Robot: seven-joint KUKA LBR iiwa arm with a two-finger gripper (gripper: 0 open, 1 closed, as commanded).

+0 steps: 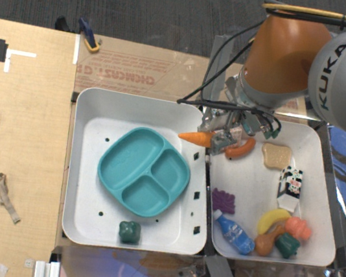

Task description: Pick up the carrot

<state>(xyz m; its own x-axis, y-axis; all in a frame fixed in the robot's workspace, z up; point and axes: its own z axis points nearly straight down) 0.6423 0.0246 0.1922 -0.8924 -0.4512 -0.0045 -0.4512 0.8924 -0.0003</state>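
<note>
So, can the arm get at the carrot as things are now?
Probably yes: the gripper is right at the carrot by the wall between the bins, and nothing lies over it. A firm hold is not clear.

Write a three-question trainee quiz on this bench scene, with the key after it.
1. True or false: the carrot lies inside the teal divided plate.
2. Which bin holds the toast slice? A) left bin B) right bin
3. Fill in: the small dark green item in the left bin sits just ____ the plate, toward the camera.

Key:
1. False; it is at the gripper, above the divide between the bins.
2. B.
3. Outside (below it in the view).
</note>
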